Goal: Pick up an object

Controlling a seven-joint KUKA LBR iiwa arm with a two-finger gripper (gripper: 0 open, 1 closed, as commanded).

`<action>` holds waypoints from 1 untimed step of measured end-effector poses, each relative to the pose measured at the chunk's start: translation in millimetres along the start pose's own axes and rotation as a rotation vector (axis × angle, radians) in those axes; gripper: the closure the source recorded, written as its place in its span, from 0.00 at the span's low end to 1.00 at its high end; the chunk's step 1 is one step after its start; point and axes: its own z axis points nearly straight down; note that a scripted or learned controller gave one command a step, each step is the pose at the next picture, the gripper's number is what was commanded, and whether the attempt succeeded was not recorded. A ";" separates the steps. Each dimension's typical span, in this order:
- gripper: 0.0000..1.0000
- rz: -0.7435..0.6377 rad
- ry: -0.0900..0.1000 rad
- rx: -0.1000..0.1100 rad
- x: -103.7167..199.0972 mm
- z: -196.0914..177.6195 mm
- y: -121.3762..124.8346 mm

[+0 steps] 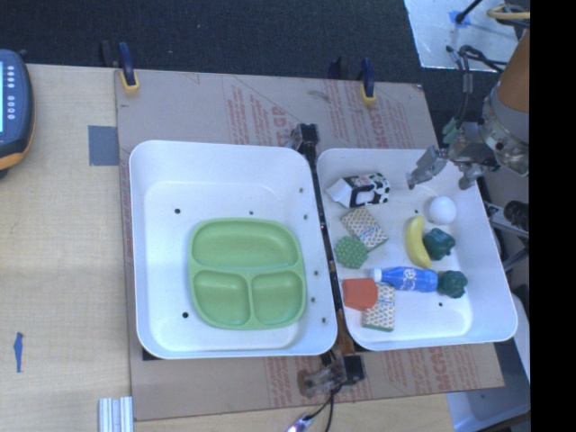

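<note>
The gripper (447, 171) hangs with its fingers spread wide and nothing between them above the far edge of the right bin (486, 327), just beyond a white ball (441, 210). Every object lies loose in that bin: a banana (414, 242), a blue bottle (407, 280), a black-and-white carton (362, 189) and others. The left bin (148, 241) holds a green divided tray (247, 273). The pick looks barely begun: choosing, descending, closing and lifting all remain

Divided plate (247, 273) in left bin (153, 165), banana (415, 242) in right bin (490, 318)
</note>
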 end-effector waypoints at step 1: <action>0.00 0.002 -0.002 0.002 -55.7 89.5 7.3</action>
